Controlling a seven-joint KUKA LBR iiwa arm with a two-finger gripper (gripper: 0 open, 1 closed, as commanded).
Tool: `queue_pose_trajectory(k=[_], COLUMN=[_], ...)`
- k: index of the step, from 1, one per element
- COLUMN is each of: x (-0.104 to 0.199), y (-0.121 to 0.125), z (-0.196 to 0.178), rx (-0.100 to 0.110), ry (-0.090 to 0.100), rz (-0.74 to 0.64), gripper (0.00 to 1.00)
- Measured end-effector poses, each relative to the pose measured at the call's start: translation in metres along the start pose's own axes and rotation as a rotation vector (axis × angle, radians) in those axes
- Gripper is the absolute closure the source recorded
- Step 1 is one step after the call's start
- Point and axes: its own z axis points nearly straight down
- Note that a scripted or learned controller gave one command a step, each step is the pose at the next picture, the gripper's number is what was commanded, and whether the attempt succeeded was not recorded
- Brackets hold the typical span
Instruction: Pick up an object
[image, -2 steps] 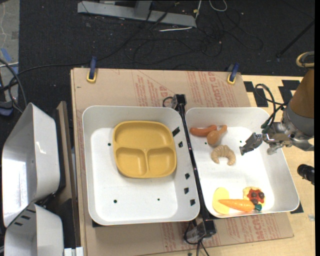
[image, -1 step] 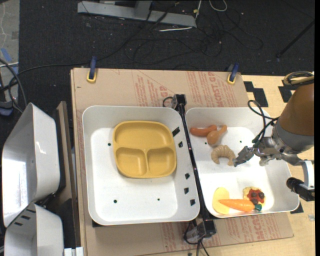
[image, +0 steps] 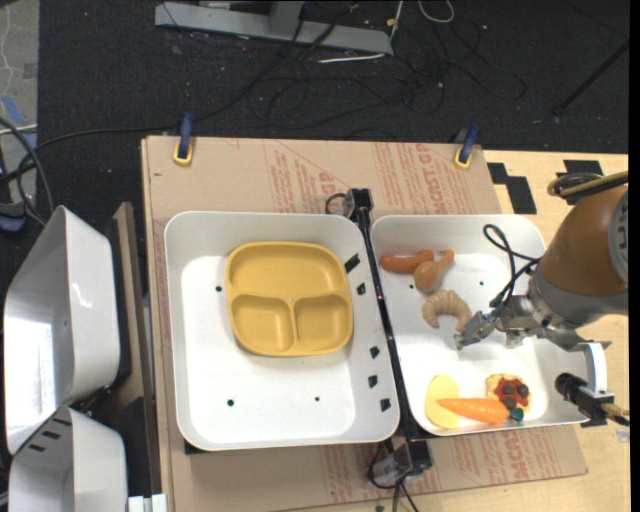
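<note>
The right bin (image: 405, 350) holds several toy foods. A red sausage (image: 404, 262) and an orange piece (image: 433, 271) lie at its far left. A beige curved pastry (image: 444, 306) sits near the middle. An orange carrot (image: 473, 408) rests on a yellow disc (image: 439, 397) at the front, beside a small item with red and dark bits (image: 509, 390). My gripper (image: 472, 333) hangs low over the right bin, just right of the pastry's lower end and close to it. Nothing shows held in it.
A yellow divided plate (image: 290, 298) lies in the left bin (image: 270, 395). Black cables (image: 505, 262) run across the right bin's far right part behind the wrist. White containers (image: 55, 320) stand off the bench at the left.
</note>
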Motion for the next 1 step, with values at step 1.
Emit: queue_pose_trajectory(k=[1], x=[0.0004], y=[0.0022], z=[-0.0138], rx=[-0.007], ry=[-0.001], rz=[0.000], gripper=[1.00])
